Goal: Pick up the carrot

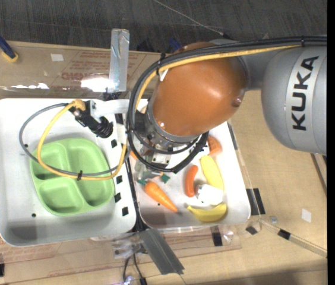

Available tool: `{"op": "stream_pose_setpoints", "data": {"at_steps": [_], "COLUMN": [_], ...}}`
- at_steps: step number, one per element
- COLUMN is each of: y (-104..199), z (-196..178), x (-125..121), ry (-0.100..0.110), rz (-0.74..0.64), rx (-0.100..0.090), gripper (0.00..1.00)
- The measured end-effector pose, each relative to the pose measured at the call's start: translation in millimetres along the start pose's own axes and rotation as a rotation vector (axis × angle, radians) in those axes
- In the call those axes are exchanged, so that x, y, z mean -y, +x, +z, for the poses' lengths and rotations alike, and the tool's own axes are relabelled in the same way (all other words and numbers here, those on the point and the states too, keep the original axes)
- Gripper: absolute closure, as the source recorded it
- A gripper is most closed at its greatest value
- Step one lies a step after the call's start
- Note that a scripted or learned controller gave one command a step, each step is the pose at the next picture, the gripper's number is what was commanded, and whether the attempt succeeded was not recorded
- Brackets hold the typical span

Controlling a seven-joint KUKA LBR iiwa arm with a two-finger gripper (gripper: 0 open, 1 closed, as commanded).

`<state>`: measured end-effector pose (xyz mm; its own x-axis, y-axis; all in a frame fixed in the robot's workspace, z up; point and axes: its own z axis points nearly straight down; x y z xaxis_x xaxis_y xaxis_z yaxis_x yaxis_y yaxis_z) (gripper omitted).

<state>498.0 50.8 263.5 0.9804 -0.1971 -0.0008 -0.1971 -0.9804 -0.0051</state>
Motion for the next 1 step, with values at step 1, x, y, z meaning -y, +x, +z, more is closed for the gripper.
{"op": "stream_pose_setpoints", "data": {"at_steps": [1], "y": [10.4], "z": [29.9], "x": [-73.7], "ry": [-0.005], "rz": [0.005], "rx": [0.005], "gripper": [1.00]}}
